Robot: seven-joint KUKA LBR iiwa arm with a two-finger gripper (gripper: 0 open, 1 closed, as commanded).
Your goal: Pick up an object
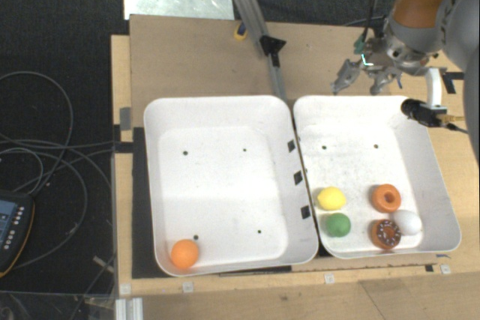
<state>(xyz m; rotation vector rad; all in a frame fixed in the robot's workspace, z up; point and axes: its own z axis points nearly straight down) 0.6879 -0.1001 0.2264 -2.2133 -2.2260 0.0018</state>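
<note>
Two shallow white plastic bins sit side by side on the worktop; six small things lie in them. The grey arm's pincer [362, 76] hangs above the right bin's [352, 131] far rim, fingers spread, holding nothing. Well below it cluster a yellow ball [331, 198], green ball [337, 225], orange ring [386, 198], brown doughnut [386, 234] and white ball [409, 222]. An orange ball [184, 253] lies far down-left in the left bin [217, 116].

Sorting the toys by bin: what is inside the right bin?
The right bin holds five items near its front edge: a yellow ball, a green ball, an orange ring, a chocolate donut and a white ball. Nothing there looks covered.
</note>
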